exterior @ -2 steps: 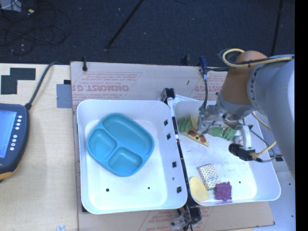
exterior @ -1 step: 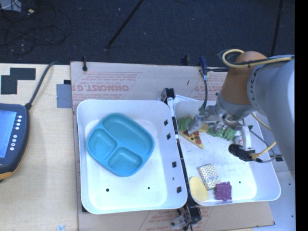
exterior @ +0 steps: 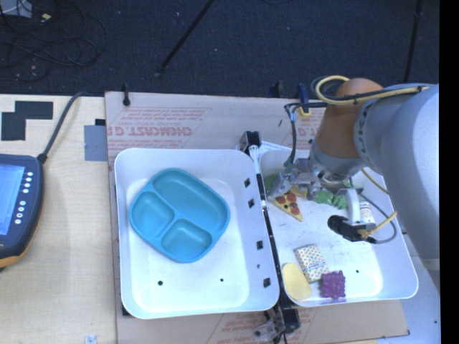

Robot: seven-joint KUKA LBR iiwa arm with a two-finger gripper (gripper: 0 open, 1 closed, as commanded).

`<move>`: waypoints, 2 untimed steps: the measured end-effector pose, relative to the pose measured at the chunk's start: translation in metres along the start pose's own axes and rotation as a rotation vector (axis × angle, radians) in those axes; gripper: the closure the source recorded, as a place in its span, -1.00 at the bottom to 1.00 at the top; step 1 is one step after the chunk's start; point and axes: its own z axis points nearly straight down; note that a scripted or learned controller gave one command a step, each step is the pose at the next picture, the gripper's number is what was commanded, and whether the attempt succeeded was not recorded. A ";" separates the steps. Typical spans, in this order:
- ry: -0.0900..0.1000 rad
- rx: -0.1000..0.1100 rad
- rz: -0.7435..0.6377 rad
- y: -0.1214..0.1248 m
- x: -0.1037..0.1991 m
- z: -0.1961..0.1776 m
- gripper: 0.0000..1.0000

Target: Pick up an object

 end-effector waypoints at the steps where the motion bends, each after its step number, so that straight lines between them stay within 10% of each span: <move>1: 0.004 0.011 -0.002 0.016 0.001 0.001 -1.00; 2: 0.006 0.005 -0.005 0.018 0.002 -0.012 1.00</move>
